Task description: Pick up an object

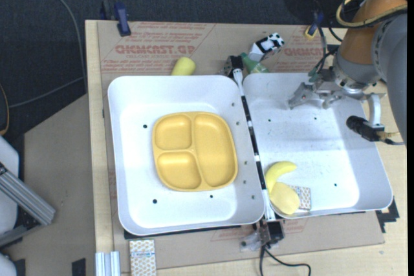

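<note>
My gripper (313, 97) hangs over the far part of the right bin (323, 139), fingers spread open with nothing between them. In that bin's near left corner lie a yellow banana-shaped piece (281, 169), a rounded yellow object (284, 198) and a small speckled block (303, 197), all well in front of the gripper. A yellow divided plate (194, 150) rests in the middle of the left bin (129, 139).
A small yellow object (184, 66) lies on the bench behind the left bin. A black-and-white item (268, 45) and a green one (251, 63) sit behind the gap between the bins. A blue clamp (120, 17) grips the bench's far edge.
</note>
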Controlling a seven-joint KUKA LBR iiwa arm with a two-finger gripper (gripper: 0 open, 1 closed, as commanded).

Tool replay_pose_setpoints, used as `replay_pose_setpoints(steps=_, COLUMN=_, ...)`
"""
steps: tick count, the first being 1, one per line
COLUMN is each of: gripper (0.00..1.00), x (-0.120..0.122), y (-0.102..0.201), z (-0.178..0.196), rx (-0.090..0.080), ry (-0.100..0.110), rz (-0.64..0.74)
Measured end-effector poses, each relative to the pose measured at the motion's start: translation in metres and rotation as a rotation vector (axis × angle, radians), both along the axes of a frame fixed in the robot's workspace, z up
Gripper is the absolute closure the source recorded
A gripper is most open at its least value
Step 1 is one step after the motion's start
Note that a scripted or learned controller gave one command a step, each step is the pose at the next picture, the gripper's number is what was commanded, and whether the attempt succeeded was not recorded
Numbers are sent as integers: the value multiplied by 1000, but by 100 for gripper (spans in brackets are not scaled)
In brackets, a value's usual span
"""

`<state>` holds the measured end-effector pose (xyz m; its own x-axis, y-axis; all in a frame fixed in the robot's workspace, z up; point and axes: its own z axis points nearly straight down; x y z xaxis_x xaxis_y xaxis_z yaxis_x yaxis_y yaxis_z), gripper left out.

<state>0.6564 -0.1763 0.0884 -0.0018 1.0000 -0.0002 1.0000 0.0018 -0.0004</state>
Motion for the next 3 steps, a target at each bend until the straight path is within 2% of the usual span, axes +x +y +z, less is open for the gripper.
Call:
replay_pose_setpoints(steps=1, gripper=0, x=-72, y=60, z=-4, rx=1, ry=0, rz=-2)
replay_pose_setpoints(steps=2, gripper=0, x=-130, y=75, z=-4, rx=1, ry=2, rz=-2)
replay_pose_setpoints(steps=3, gripper=0, x=-20, y=-1, z=6, rx=-1, ry=-2, rz=-1)
